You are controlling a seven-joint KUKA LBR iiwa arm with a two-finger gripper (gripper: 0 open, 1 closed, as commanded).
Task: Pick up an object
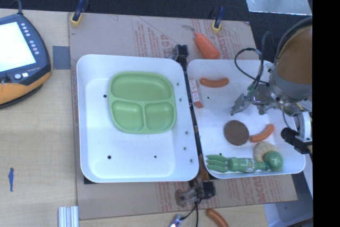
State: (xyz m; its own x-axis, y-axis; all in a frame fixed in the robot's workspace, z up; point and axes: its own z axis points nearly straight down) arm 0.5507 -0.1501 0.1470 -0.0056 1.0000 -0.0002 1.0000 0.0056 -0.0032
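My gripper (247,110) hangs over the middle of the right bin (212,109), its metal fingers spread open with nothing between them. Just below it lie a brown round patty (236,132) and an orange sausage (262,133). A second sausage (214,82) lies up and to the left of the gripper. Along the bin's front edge are a green toy vegetable (236,164), a green ball (273,160) and a beige piece (261,150). A small red and white packet (194,91) sits by the bin's left wall.
A green divided plate (142,102) lies in the left bin (95,157). An orange carrot (206,46) lies outside, behind the right bin; another sausage (218,217) lies in front. A teach pendant (18,58) rests at the far left.
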